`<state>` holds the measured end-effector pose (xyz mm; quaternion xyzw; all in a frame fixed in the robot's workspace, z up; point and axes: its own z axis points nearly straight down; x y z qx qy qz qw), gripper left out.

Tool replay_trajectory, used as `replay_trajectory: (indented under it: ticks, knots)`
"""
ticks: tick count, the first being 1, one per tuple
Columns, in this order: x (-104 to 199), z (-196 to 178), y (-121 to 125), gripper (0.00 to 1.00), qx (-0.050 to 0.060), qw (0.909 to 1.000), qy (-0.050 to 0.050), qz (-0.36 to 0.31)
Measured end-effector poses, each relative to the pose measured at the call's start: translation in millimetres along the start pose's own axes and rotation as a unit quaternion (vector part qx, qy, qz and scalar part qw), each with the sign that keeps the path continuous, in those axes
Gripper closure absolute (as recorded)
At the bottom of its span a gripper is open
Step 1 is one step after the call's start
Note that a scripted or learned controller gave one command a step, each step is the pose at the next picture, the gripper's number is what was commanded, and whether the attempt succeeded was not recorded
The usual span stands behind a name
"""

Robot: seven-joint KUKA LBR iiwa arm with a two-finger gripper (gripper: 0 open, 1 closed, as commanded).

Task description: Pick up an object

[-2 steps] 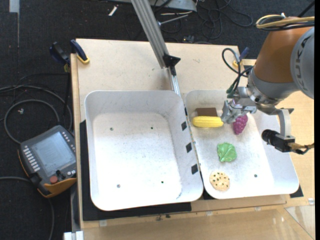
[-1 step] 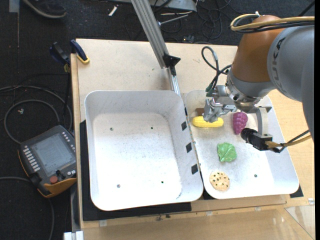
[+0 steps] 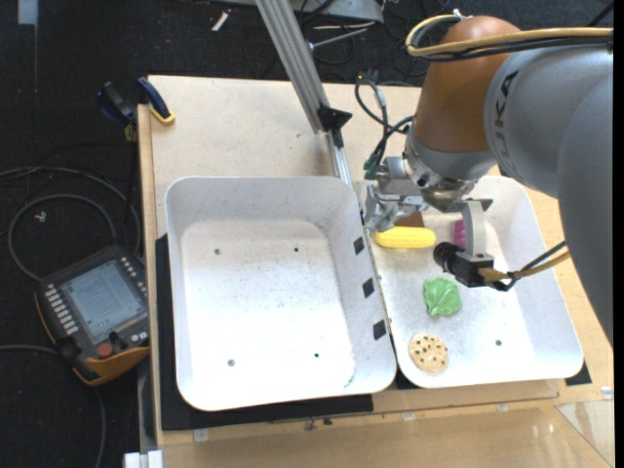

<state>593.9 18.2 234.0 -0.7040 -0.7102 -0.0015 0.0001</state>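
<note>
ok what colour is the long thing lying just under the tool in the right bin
Yellow: the long object in the right bin, seen in the camera view.

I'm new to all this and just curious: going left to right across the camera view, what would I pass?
Handheld control pendant on the floor → left white bin → yellow corn-like toy → green leafy toy → magenta object, partly hidden by the arm.

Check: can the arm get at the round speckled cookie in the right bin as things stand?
Probably yes. The round speckled cookie lies alone near the right white bin's front edge, with nothing over it. The end effector sits farther back, above the yellow corn-shaped piece.
</note>
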Motion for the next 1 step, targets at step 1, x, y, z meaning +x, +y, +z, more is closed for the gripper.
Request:
replay_trajectory:
  ticks: [1]
  knots:
    - [51.3,10.3,6.9,1.0,0.001,1.0,-0.001,0.0]
